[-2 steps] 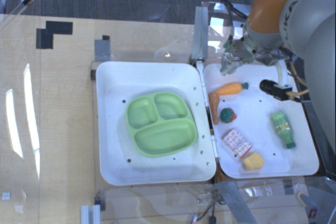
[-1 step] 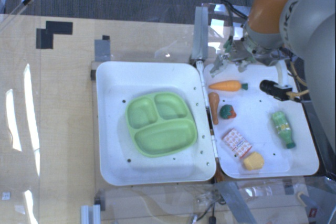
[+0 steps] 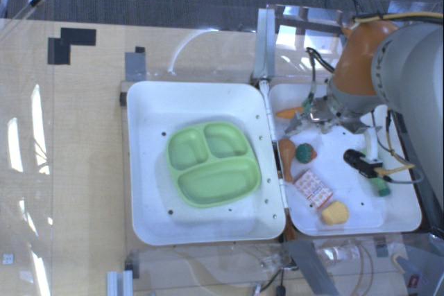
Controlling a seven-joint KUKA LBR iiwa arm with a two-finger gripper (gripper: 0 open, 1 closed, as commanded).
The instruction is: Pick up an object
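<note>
Pale wood desk (image 3: 69, 170) under us, our jaws (image 3: 313, 112) hover at the right bin's (image 3: 402, 218) eleven o'clock beside the carrot (image 3: 289, 112), spread unreadable, nothing lifted yet.

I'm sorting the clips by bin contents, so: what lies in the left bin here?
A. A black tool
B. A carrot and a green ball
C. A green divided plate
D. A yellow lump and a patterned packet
C: the green divided plate lies in the left bin, while the carrot, green ball, packet and yellow lump are in the right bin.
</note>
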